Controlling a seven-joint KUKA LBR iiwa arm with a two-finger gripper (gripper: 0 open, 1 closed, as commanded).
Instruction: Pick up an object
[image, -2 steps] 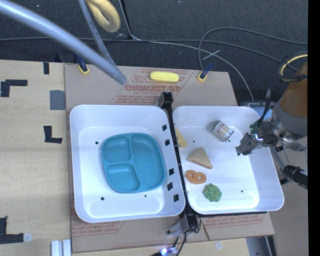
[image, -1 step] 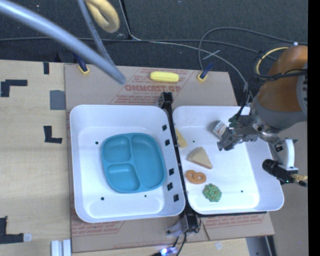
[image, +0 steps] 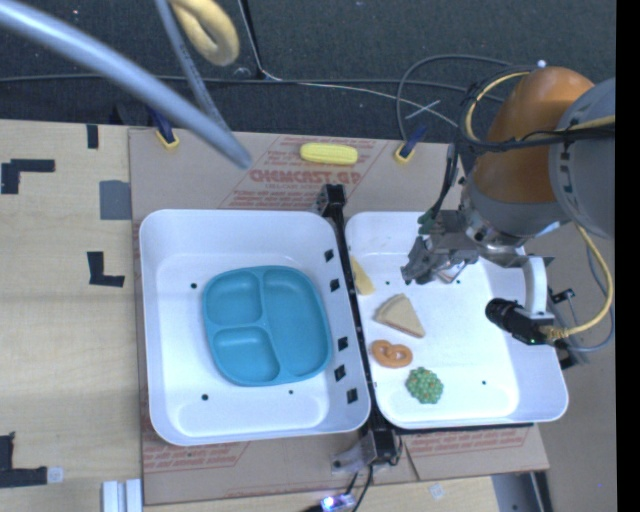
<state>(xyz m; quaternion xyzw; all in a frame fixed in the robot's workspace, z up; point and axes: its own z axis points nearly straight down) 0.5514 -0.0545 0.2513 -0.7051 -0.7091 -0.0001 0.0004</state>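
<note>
Cardboard sheeting covers the bench beneath 2 shallow white bins set side by side. Nearest the camera, along the front of the right bin (image: 540, 405), lies a green broccoli-like toy (image: 425, 384), with an orange pretzel-shaped piece (image: 391, 353) just behind it. Next back is a tan wedge resembling a sandwich half or cheese slice (image: 402, 316), its long axis running diagonally from upper left to lower right. A small pale yellow piece (image: 361, 279) sits against the divider wall. The left bin (image: 160, 300) holds a blue 3-compartment plate (image: 266, 324).

Farther back, the gripper (image: 432, 262) hangs over the rear of the right bin, with nothing visible between its fingers; whether they are spread or pressed together cannot be determined. The tan wedge is the nearest candidate and lies forward and slightly left of the gripper, close by but apart. A pick would probably require travel toward the camera followed by descent.

Beyond both bins, a yellow banana-like object (image: 328, 153) rests on the cardboard.
</note>
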